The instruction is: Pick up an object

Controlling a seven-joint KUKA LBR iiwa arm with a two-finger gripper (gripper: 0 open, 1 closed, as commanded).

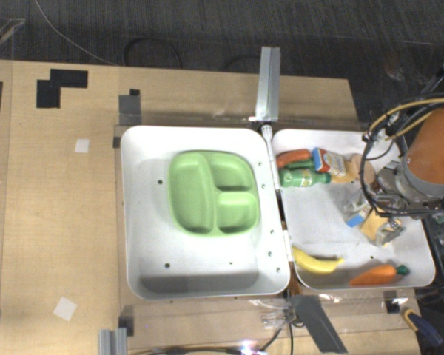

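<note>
Over rt bin point(429, 268), gripper point(381, 228) near banana point(316, 260) & carrot point(376, 274).

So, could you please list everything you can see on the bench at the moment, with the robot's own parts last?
Left bin: one, white, left half of bench.
Divided plate: one, green, three compartments, middle of the left bin.
Right bin: one, white, beside the left bin.
Hot dog: one, orange-red, top left of the right bin.
Bottle: one, green, lying just below the hot dog.
Packet: one, multicoloured, right of the hot dog.
Banana: one, yellow, lower left of the right bin.
Carrot: one, orange with green top, bottom edge of the right bin.
Arm: one, grey with orange band, over the right bin's right side.
Hand: one, over small blue and yellow items.
</note>
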